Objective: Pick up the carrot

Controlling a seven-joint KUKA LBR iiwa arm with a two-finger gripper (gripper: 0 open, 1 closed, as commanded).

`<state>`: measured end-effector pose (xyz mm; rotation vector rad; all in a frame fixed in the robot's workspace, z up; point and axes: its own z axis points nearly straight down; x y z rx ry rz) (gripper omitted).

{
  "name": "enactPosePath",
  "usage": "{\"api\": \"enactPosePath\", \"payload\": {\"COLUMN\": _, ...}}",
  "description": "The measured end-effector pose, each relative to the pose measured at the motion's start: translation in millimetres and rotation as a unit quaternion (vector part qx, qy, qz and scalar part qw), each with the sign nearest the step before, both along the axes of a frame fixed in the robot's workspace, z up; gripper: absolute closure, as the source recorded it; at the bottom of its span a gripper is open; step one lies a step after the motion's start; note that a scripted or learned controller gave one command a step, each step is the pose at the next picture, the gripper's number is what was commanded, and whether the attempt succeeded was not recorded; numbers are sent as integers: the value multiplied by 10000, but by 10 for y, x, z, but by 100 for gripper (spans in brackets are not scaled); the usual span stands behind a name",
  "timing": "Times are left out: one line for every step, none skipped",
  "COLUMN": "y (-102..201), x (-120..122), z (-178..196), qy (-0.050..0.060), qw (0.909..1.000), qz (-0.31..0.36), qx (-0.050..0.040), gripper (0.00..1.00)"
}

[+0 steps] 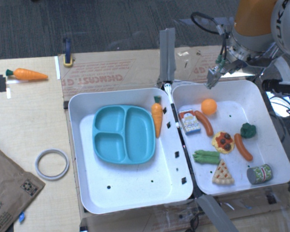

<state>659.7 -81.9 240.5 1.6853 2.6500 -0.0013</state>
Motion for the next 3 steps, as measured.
{"api": "enactPosePath", "payload": {"y": -579, "x": -388, "z": -709, "qy": 9, "qw": 9898, "qz": 1428, "qx": 5, "gripper": 100}}
{"api": "enactPosePath", "payload": {"y": -578, "x": -808, "z": 556, "qy": -2, "qw": 9867, "qz": 1627, "qx": 1, "gripper": 100}}
{"api": "enactPosePath", "payload": {"y": -981, "x": -684, "z": -966, "qy": 5, "qw": 9702, "qz": 2422, "qx": 8, "gripper": 100}}
